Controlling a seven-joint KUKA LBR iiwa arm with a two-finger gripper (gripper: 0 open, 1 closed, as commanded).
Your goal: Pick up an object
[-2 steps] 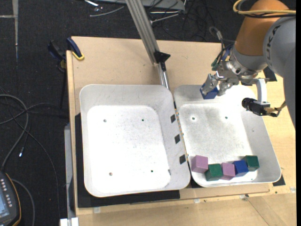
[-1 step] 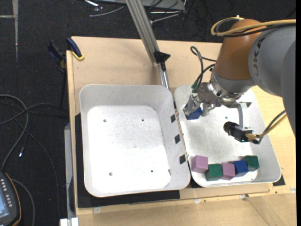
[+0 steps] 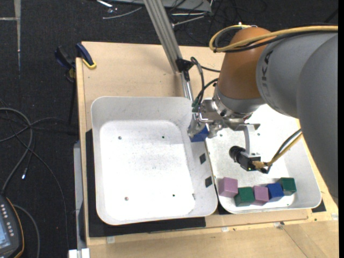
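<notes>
Here the grey arm with its orange band (image 3: 244, 63) reached in from the right and hung over the inner edge of the right-hand shallow white plastic bin (image 3: 306, 198), close to the ridge where it met the left-hand shallow white plastic bin (image 3: 107, 112). The two-finger gripper (image 3: 198, 129) sat low beneath the wrist, right at that ridge. A small blue cube (image 3: 199, 135) showed at the gripper's tip, and the fingers appeared closed on it (though the wrist hardware hid much of them, so how tightly could not be judged). Whether the cube was lifted clear of the bin floor could not be told.

Near the front rim of the right bin lay a row of other small blocks, close together: a pale purple cube (image 3: 228, 186), a dark green cube (image 3: 244, 196), a second pale purple cube (image 3: 261, 193), a second blue cube (image 3: 275, 190) and a second green cube (image 3: 288, 185). A black cable connector (image 3: 243, 157) hung from the arm above the bin floor, between the gripper and the row. The bins rested on a light wooden bench (image 3: 123, 69).
</notes>
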